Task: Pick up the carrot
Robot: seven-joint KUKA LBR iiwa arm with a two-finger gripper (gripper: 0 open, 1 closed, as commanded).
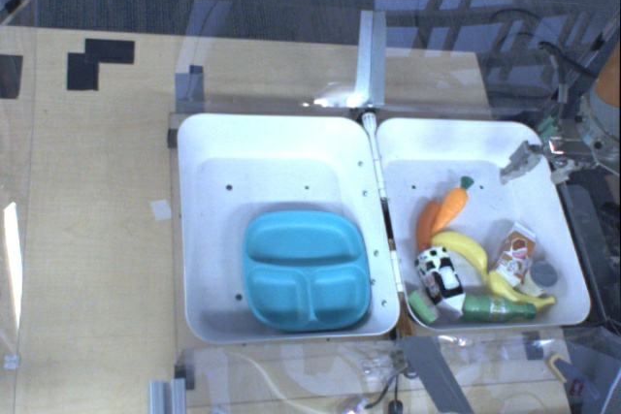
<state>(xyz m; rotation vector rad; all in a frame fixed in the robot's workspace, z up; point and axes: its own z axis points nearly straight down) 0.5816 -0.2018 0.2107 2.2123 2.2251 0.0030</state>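
The carrot (443, 213) is orange with a green top and lies slanted in the middle of the right bin (427, 150), its green end pointing up and right. My gripper (541, 166) hovers over the bin's upper right corner, up and to the right of the carrot and well apart from it. Its two fingers (519, 162) stand apart, open, with nothing between them.
Crowded below the carrot are a yellow banana (466, 252), a black-and-white toy (441, 274), a green bottle (490, 308), a second banana (521, 292) and a small carton (514, 254). The left bin (223, 160) holds a blue divided plate (306, 269).
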